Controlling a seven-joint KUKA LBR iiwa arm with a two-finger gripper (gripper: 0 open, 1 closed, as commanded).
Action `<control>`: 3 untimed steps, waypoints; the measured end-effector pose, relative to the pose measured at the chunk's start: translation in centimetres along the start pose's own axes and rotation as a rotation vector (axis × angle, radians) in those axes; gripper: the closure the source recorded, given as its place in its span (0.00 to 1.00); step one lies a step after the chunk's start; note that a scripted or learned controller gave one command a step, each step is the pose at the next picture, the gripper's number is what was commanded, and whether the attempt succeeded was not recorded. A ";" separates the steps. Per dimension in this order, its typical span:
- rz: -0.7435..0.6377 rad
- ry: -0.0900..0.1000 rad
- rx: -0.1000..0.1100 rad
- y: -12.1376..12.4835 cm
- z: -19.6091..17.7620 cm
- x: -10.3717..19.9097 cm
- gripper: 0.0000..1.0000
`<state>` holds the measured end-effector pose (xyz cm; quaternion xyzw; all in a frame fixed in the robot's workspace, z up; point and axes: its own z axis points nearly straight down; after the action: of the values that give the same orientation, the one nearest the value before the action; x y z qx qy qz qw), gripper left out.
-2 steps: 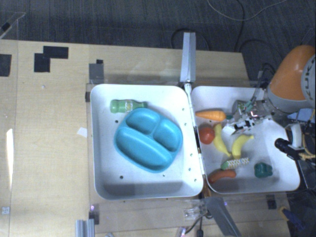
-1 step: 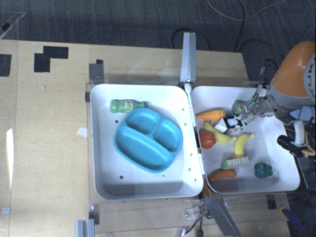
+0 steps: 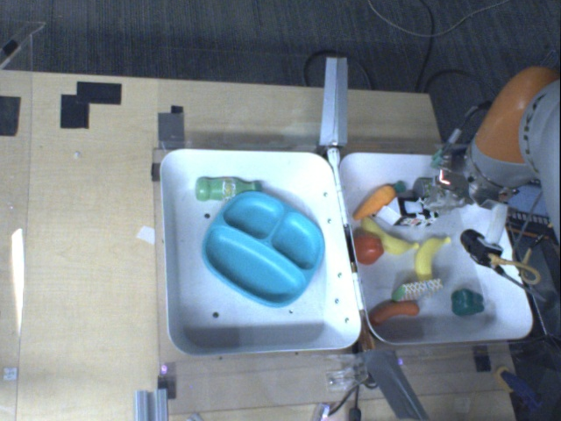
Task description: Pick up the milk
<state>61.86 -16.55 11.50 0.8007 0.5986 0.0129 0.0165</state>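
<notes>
**Camera view: gripper low over the right bin, close to the milk**

Camera view shows the shallow white right bin (image 3: 507, 321) with the two-finger gripper (image 3: 441, 186) near its 12 o'clock edge, below the grey arm with its orange band (image 3: 517, 117). Whether the gripper is open or closed cannot be told, and nothing can be seen held in it.

The milk, a small white carton with black markings (image 3: 410, 209), lies at about 11 o'clock from the bin's centre, with the gripper close by at its 2 o'clock. Whether the two touch cannot be made out.

- An orange toy carrot (image 3: 375, 202) lies just beside the milk, at its 9 o'clock.
- A curved yellow toy banana (image 3: 396, 242) lies at the milk's 6 o'clock.
- A round red toy tomato (image 3: 369, 249) sits at the bin's 9 o'clock, touching the banana.
- A reddish-brown toy sausage (image 3: 394, 310) lies at 7 o'clock.
- A small striped pale item (image 3: 419, 288) lies near 6 o'clock.
- A small teal-green lump (image 3: 467, 302) sits at 5 o'clock.

The shallow white left bin (image 3: 180, 270) holds a blue divided plastic plate (image 3: 263, 246) and, at its 11 o'clock, a green translucent plastic bottle (image 3: 219, 188) lying on its side
</notes>
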 end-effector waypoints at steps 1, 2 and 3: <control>0.005 -0.003 0.007 -0.2 0.2 -0.4 0.00; -0.067 -0.002 -0.007 0.3 0.6 6.6 0.00; -0.170 0.004 -0.020 -1.2 0.5 7.0 0.00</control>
<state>62.69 -9.54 11.00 0.7467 0.6644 0.0189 0.0245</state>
